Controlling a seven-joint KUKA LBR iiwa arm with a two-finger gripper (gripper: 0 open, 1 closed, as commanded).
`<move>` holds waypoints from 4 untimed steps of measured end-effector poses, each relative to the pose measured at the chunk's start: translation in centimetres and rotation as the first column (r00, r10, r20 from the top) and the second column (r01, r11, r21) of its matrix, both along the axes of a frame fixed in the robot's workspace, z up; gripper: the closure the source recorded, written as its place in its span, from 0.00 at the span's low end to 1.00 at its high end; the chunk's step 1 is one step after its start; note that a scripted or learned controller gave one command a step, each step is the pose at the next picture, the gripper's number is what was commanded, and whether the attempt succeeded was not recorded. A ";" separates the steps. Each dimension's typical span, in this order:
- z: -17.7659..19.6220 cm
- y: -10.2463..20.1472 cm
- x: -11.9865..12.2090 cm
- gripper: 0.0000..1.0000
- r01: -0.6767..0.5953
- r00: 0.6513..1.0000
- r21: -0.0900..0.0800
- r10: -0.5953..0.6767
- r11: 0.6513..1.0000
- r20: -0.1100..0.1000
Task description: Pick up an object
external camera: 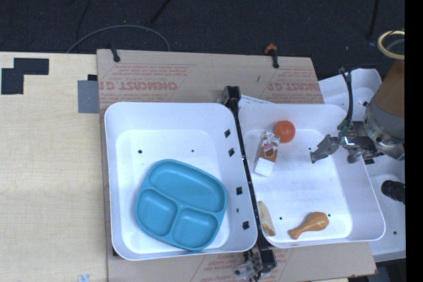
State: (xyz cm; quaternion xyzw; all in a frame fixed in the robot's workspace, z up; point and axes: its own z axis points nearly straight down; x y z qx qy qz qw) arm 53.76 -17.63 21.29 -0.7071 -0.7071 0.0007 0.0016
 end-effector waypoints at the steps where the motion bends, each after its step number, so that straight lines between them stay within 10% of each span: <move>1: -4.3 0.0 0.0 0.00 0.000 1.000 0.000 0.000 1.000 -0.002; 3: -12.7 1.1 0.2 0.00 0.002 1.000 0.000 -0.002 1.000 -0.002; 4: -11.5 1.0 0.2 1.00 0.005 1.000 0.000 -0.005 1.000 0.000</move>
